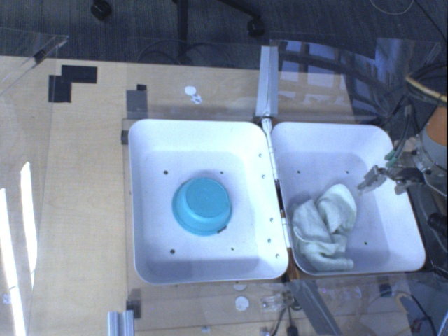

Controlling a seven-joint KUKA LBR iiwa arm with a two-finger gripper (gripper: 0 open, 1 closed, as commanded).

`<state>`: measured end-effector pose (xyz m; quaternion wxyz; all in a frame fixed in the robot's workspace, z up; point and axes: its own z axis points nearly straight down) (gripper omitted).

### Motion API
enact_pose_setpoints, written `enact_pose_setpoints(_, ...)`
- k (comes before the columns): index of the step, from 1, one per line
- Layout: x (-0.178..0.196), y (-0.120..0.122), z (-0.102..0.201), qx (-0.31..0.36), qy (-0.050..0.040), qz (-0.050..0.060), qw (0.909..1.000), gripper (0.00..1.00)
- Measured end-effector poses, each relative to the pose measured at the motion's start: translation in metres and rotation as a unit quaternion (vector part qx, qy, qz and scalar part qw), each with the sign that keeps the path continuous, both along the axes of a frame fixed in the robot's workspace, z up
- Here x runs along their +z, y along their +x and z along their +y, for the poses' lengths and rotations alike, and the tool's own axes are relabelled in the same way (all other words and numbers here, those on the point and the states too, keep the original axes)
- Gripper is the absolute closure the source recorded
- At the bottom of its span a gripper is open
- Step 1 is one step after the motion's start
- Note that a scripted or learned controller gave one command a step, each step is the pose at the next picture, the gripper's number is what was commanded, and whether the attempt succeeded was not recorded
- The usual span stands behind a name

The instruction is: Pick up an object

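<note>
Blue bowl (202, 206) in left bin (150, 187): smooth plastic, slight sheen. Both bins smooth matt white plastic, right bin (315, 145) same. Crumpled towel (325, 226) lower right of frame: soft pale cloth, rough nap. Desk (70, 187): light wood-look, matt, under clear glossy sheet with glare at left. Pincer (383, 176) at right edge: dull grey metal. Carpet (315, 5) along top: dark, rough weave.

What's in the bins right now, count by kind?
blue bowl: 1, in the left bin
white cloth: 1, crumpled in the right bin
Total: 2
</note>
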<state>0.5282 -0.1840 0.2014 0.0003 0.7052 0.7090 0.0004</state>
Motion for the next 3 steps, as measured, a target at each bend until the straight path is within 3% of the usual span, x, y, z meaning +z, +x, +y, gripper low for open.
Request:
enact_pose_setpoints(1, 0.011, 0.002, 0.001, 0.002, -0.0003, -0.002, 1.0, 1.0)
enact_pose_setpoints(2, 0.037, 0.015, -0.009, -0.014, -0.0007, -0.002, 0.9999, 1.0)
enact_pose_setpoints(3, 0.147, 0.062, 0.061, -0.009, -0.0005, -0.003, 1.0, 1.0)
